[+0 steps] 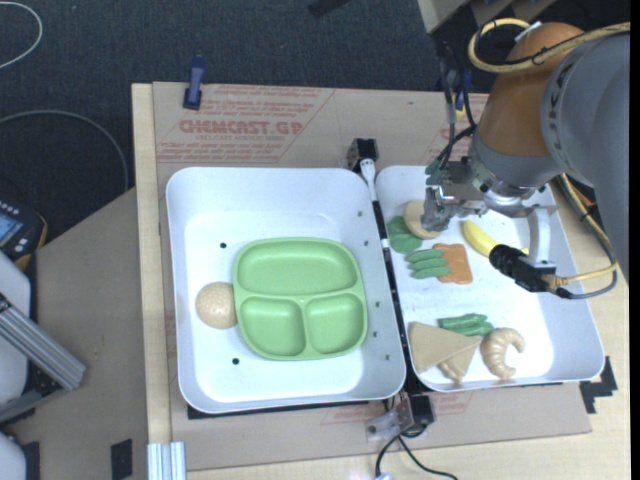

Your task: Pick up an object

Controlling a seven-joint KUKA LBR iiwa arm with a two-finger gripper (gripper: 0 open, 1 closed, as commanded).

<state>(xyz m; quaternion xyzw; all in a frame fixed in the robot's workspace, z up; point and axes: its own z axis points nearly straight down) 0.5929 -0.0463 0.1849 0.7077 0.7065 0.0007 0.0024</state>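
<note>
The grey robot arm [590, 98] with the orange band [520, 98] is reaching in from the right, and its two-finger gripper [437, 211] is hanging low over the upper left part of the right shallow white bin [545, 313]. Whether the gripper is open or closed, I cannot tell from this view, and nothing is showing as held in it. Just beside the gripper, on its left side in the picture, a flat round tan piece [414, 218] is lying on the bin floor, partly under the gripper body. A small dark green leaf-shaped piece [401, 238] is touching the tan piece from below. Near it a bunch of green pods [430, 261] is lying beside a flat orange piece [458, 265], and the two are touching. A small yellow banana [480, 238] is lying at a slant to the right of the gripper. In the lower part of the same bin, a short green bean-like piece [465, 321] is resting above a beige wedge [438, 345], and a pale brown croissant [503, 351] is lying just beside the wedge. The left shallow white bin [200, 268] is holding a light green plastic plate with three compartments [298, 298], and a beige ball [215, 305] is touching the plate's left edge. Both bins are standing side by side on a brown board [250, 128].
</note>
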